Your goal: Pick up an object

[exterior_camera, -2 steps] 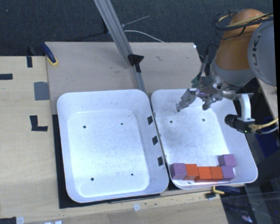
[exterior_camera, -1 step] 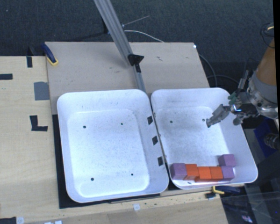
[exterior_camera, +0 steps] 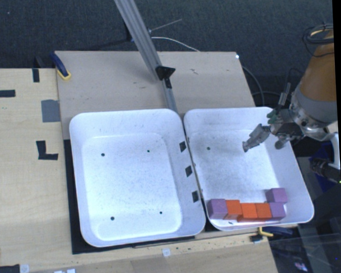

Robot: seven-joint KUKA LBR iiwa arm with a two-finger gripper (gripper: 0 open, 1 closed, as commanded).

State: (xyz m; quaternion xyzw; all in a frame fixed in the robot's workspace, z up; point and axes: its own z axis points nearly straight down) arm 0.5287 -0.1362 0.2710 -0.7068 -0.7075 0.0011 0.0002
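**A:** Where was the hand (exterior_camera: 256,139) at that moment?

**B:** Above the right bin (exterior_camera: 215,125), toward its far right part, hanging off the grey arm (exterior_camera: 319,91) that reached in from the right. A grey finger (exterior_camera: 254,140) pointed left and a little toward the camera. Nothing lay between the fingers. Whether they stood wide or narrow, I could not tell; the slant of the view hid the gap.

**A:** And the things to pick?

**B:** All in the right bin, crowded along its near wall. A purple block (exterior_camera: 218,207) sat at the left end, an orange block (exterior_camera: 233,207) touched it, a longer orange piece (exterior_camera: 255,211) ran on to the right, and 2 more purple blocks (exterior_camera: 276,201) closed the right end, 1 set just behind the other. The left bin (exterior_camera: 130,175) had only its speckled floor.

**A:** So which way did the row lie from the hand?

**B:** Toward the near edge of the desk (exterior_camera: 25,186), well apart from the hand. The row's long axis ran left to right along that wall. The right-end purple blocks were nearest, almost straight toward the camera from the fingers.

**A:** What did the next move call for, in your view?

**B:** A travel toward the near wall, then a descent. I judged the tight packing and the wall itself the main risk: little room for a finger beside any block.
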